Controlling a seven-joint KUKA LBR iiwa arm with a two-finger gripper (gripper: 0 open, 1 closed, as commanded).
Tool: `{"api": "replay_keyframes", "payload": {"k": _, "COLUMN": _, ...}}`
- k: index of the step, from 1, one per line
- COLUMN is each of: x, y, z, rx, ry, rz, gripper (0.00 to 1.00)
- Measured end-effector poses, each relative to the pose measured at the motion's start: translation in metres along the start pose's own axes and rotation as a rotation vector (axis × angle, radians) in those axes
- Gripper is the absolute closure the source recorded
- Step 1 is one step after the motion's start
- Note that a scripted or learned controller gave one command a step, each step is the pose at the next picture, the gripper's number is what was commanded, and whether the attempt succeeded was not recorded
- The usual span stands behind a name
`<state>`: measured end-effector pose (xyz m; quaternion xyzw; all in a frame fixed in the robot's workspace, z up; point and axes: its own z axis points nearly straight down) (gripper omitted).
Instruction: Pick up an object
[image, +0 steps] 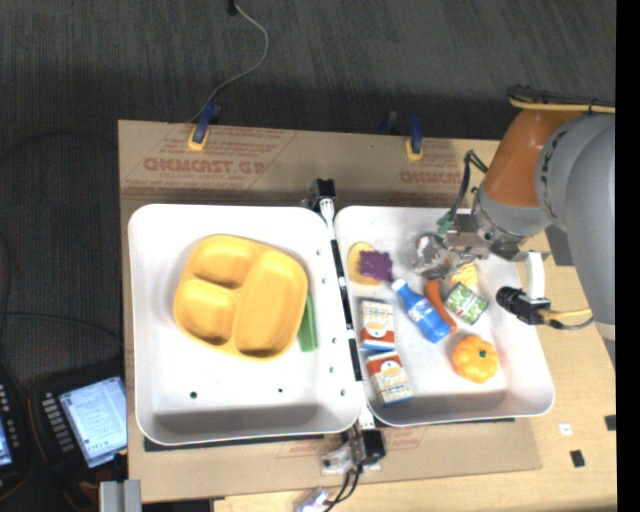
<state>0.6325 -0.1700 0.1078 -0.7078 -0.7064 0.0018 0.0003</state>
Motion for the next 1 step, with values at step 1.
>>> {"api": "replay_keyframes", "payload": {"k": 1, "x": 0.0813, "y": -0.0572, "z": -0.0732, "rx": 0.003, "ry": 0.003, "rz": -0.002, "gripper": 1.0}}
